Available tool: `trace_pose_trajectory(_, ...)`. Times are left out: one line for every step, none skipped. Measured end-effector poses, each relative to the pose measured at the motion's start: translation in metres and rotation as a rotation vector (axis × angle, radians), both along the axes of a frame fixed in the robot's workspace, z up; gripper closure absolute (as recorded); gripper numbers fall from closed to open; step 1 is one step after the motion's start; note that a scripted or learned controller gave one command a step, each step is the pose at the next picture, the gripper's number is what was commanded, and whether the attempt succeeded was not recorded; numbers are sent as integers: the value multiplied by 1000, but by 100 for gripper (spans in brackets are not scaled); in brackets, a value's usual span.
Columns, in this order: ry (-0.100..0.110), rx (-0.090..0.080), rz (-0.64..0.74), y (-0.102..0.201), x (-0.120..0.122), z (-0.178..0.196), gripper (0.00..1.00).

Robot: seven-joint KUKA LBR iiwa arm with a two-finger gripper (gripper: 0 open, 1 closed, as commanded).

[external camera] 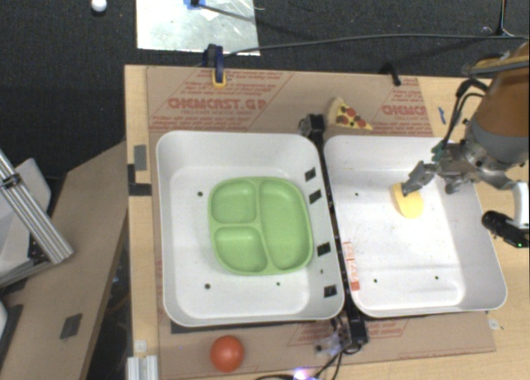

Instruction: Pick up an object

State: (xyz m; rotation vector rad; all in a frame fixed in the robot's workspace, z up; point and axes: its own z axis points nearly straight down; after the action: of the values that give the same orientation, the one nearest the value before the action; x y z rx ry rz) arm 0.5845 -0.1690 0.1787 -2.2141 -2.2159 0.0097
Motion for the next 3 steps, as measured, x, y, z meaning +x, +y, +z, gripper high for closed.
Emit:
trace_pose_trajectory(-12, -2, 3, 0, 3, 7, 0)
trace_pose_trajectory(-9, -1, 2, 5, 3, -35, 0)
trace_pose_trajectory(-9, -2, 1, 5, 3, -87, 0)
